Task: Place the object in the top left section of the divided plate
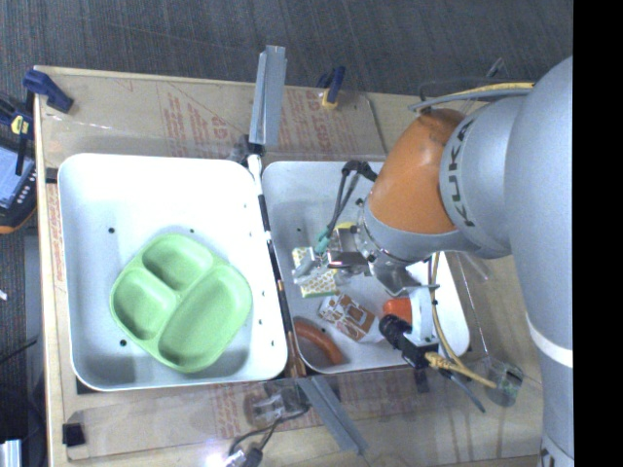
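Observation:
A green divided plate [182, 302] lies in the left white bin [88, 193], tilted so that its two small sections face up-left and its large section faces lower right. My gripper [332, 253] reaches down into the right bin [292, 188] below the orange wrist band [417, 188]. It sits at the left side of that bin, right over a small green-and-white packet [313, 270]. The arm hides the contact between the two.
Lower in the right bin lie a brown patterned packet [347, 316], a brown oval object [317, 342] and an orange-red item [396, 307]. The arm's body covers that bin's right half. Clamps and a metal bar [266, 95] stand at the bench's far edge.

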Robot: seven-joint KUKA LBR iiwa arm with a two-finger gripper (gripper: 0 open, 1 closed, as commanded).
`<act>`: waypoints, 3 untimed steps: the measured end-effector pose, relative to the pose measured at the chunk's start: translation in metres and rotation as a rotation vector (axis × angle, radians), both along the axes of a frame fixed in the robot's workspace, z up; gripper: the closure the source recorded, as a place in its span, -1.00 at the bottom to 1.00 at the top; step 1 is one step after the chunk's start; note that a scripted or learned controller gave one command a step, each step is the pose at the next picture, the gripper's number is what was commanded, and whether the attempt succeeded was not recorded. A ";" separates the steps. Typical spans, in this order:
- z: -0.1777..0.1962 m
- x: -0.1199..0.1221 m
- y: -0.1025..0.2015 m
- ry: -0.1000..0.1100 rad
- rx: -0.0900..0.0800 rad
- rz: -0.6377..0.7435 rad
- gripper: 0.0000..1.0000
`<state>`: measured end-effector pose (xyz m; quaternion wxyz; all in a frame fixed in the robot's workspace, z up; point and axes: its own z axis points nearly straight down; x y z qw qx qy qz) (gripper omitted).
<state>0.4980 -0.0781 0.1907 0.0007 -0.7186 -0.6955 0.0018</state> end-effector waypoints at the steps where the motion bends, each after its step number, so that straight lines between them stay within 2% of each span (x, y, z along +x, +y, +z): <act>1: 0.052 0.013 0.078 0.000 0.003 0.011 1.00; 2: 0.058 -0.022 0.118 0.002 0.002 -0.018 1.00; 3: 0.081 0.003 0.180 0.001 0.001 0.123 1.00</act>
